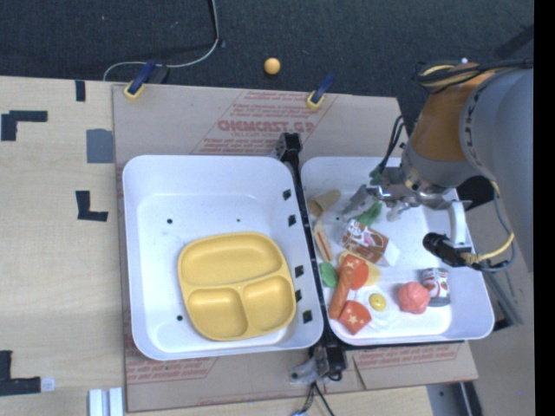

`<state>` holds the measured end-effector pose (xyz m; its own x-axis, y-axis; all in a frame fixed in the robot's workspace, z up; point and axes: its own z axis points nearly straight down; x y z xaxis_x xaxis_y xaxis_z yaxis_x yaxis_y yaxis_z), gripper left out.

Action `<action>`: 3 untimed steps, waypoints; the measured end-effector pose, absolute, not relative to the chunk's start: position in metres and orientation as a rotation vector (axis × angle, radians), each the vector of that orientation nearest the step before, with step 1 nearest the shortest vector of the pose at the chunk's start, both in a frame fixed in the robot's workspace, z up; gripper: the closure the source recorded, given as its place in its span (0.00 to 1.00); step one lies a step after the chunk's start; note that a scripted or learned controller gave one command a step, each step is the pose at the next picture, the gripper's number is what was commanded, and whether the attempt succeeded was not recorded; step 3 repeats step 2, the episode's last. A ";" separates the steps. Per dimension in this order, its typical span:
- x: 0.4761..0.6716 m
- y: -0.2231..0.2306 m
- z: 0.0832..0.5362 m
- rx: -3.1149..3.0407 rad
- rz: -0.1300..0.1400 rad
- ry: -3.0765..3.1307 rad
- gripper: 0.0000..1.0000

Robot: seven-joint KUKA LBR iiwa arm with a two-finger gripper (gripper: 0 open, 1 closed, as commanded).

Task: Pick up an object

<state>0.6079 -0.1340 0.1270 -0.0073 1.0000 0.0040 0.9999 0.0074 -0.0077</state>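
Note:
The right bin holds several toy foods: a brown and white piece, an orange carrot, a red piece, a fried egg, a pink lump and a small can. My gripper hangs low over the upper middle of this bin, just above the brown and white piece. Its silver fingers are spread open. A small green piece lies right below them, and nothing is held.
The left bin holds a yellow divided tray. A beige piece and a green leaf lie near the right bin's left wall. The grey arm with its orange band comes in from the upper right. A small orange ball sits beyond the bench.

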 end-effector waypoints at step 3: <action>0.526 -0.134 0.100 -2.234 -0.009 -2.234 1.00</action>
